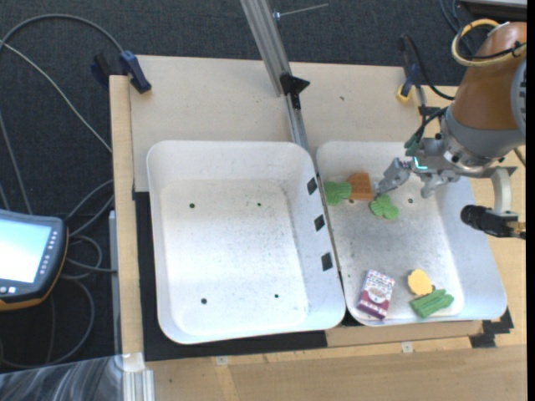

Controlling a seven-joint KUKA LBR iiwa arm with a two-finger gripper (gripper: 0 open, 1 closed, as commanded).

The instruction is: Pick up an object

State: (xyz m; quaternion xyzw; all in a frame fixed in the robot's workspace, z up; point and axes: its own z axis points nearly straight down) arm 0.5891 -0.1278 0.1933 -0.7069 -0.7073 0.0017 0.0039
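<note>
My gripper (pixel 411 180) hangs over the upper part of the right bin (pixel 468 257), fingers spread open with nothing between them. One fingertip (pixel 391 178) is just above a green toy piece (pixel 385 208). To its left lie an orange-brown block (pixel 360 186) and another green piece (pixel 337 192). Near the bin's front edge sit a small red-and-white packet (pixel 377 293), a yellow object (pixel 420 281) and a green ridged object (pixel 431 302).
The left bin (pixel 175 249) sits beside the right one, split by a ridge with black clips (pixel 319 222). A metal pole (pixel 269 44) slants in from the top. Cables and a tablet (pixel 25 257) lie off the bench at left.
</note>
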